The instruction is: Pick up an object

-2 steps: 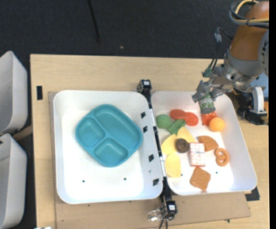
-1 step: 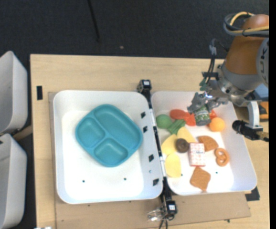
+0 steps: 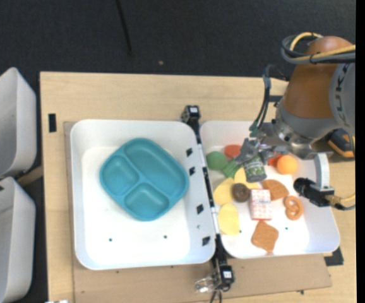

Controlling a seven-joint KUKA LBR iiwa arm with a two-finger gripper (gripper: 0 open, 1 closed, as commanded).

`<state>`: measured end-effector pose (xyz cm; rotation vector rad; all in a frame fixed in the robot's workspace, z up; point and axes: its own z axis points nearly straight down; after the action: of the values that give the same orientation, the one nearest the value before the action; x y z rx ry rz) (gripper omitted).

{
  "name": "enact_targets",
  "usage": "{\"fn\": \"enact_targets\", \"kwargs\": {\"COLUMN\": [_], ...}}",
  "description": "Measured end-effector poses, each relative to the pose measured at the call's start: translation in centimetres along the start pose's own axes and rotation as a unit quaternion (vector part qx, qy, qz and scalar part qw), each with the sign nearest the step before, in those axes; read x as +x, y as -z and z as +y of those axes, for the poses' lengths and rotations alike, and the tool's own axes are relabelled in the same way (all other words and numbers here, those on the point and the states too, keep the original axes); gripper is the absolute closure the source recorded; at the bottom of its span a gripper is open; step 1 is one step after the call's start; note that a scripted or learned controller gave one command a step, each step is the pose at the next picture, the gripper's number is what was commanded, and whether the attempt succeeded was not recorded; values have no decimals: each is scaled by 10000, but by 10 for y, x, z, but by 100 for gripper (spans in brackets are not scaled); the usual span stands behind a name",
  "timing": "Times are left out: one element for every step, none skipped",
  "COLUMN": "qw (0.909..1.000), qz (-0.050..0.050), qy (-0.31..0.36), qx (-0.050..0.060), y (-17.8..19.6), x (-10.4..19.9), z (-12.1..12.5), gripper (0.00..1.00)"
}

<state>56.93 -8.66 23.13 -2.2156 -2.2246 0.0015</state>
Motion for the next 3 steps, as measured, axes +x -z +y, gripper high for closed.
{"fn": "enact_targets", "kwargs": {"qw": [10000, 10000, 10000], "qz": [-2, 2, -6], "qy": [-5, -1, -26], "qx": [6, -12, -1], "y": [-5, 19, 0], "x": [28, 44, 50], "z": [-45, -73, -76], "gripper": [100, 100, 100]}}
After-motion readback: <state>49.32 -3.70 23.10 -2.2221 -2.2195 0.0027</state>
